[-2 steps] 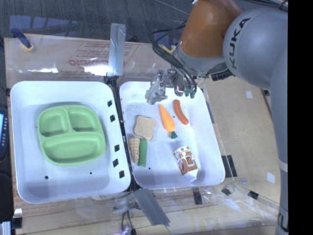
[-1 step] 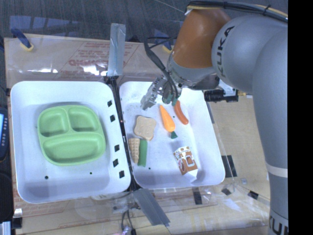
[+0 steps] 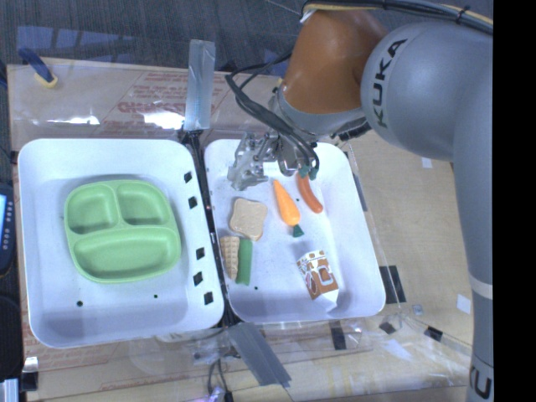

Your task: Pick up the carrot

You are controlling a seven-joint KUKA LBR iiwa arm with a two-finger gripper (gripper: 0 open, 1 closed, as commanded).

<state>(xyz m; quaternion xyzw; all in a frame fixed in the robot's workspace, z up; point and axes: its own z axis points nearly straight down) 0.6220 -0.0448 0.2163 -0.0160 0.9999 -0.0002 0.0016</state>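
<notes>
An orange carrot [image 3: 286,203] lies in the right bin [image 3: 360,249], its small green stem end pointing toward the front. Just to its right lies a darker, red-orange carrot-like piece [image 3: 311,194] with a green tip at its far end. My gripper [image 3: 248,166] hangs over the bin's far left part, to the left of and a little behind the carrot, with nothing seen in it. The wrist's orange band and cables sit directly above the far ends of both orange pieces.
In the right bin a tan bread slice [image 3: 249,218] lies below the gripper, with a waffle-like piece [image 3: 228,255], a green stick [image 3: 244,261] and a snack packet [image 3: 319,275] nearer the front. The left bin [image 3: 42,308] holds a green divided plate [image 3: 123,229].
</notes>
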